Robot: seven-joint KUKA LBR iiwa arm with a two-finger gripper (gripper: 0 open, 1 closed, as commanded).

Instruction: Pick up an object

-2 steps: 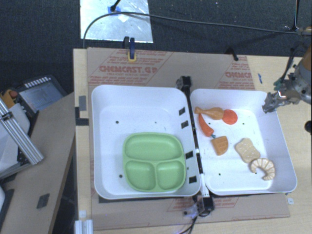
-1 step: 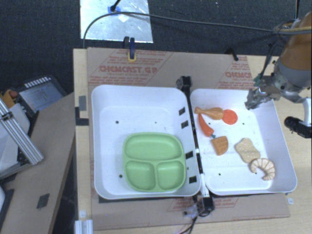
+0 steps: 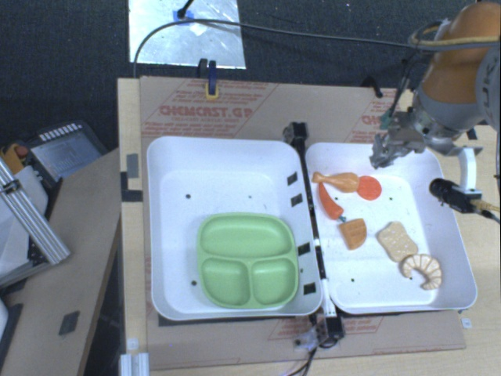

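Nearest the camera, a green divided plate (image 3: 247, 260) sits in the left bin (image 3: 168, 163). Over in the right bin (image 3: 450, 233) lie my possible picks: a croissant (image 3: 423, 269) at the near right, a cracker (image 3: 397, 240) just beside it, a brown bread piece (image 3: 354, 233), an orange carrot (image 3: 329, 200), a chicken drumstick (image 3: 338, 181) and a red tomato slice (image 3: 369, 188) touching it. My hand (image 3: 386, 152) hovers above that bin's far edge, near the drumstick; whether it is open or closed, I cannot tell.
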